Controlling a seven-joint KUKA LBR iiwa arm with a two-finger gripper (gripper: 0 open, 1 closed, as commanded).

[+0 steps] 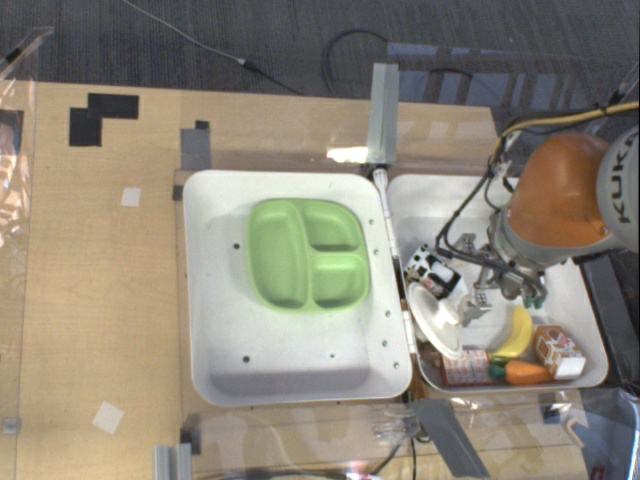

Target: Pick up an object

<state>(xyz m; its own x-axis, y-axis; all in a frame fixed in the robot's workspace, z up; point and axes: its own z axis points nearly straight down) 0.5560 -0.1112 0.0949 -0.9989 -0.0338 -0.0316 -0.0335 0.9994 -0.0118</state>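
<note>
Two white bins sit side by side on the bench; the left bin [215, 368] carries a green divided plate [306, 255] near its middle, and the right bin [430, 200] holds the pickable clutter, all crowded toward its near edge; a white dish [437, 326] lies against the wall shared with the left bin, a black-and-white patterned piece [428, 267] just behind it, a banana [515, 335] and an orange carrot [524, 373] toward the near right corner, with a small box [463, 368] and a carton [557, 351] on either side; the tool [476, 306] hangs low over the gap between dish and banana, and whether it is spread or closed I cannot tell; nothing is visibly lifted, so the step looks like the descent toward a grasp; next it needs to settle on one item, likely the banana or the dish rim, close squarely and rise without snagging neighbours.
</note>
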